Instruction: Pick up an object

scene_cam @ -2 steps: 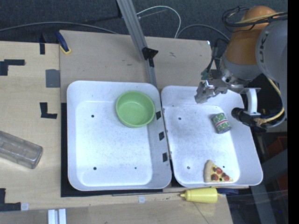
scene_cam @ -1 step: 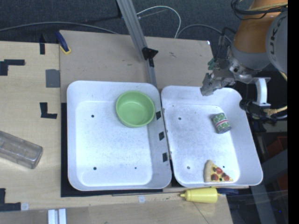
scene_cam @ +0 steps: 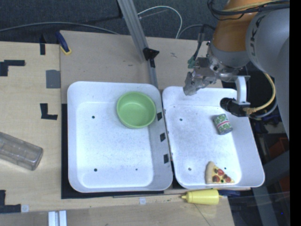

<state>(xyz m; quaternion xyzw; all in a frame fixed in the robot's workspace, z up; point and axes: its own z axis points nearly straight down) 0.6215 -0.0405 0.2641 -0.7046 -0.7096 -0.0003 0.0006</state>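
Note:
My gripper [scene_cam: 192, 88] hangs over the far left corner of the right bin [scene_cam: 197, 140], pointing down, with nothing visible between its fingers. A small green and white can [scene_cam: 222, 124] lies on its side in the right bin, to the right of and nearer than the gripper. A toy pizza slice [scene_cam: 216, 173] rests near that bin's front right corner. A green bowl [scene_cam: 136, 109] sits upright in the far right part of the left bin [scene_cam: 94, 145].
A yellow mustard bottle [scene_cam: 203, 197] lies on the bench just in front of the right bin. A clear plastic container [scene_cam: 19, 150] lies at the left edge. A grey pole [scene_cam: 136, 27] slants up from between the bins' far edges.

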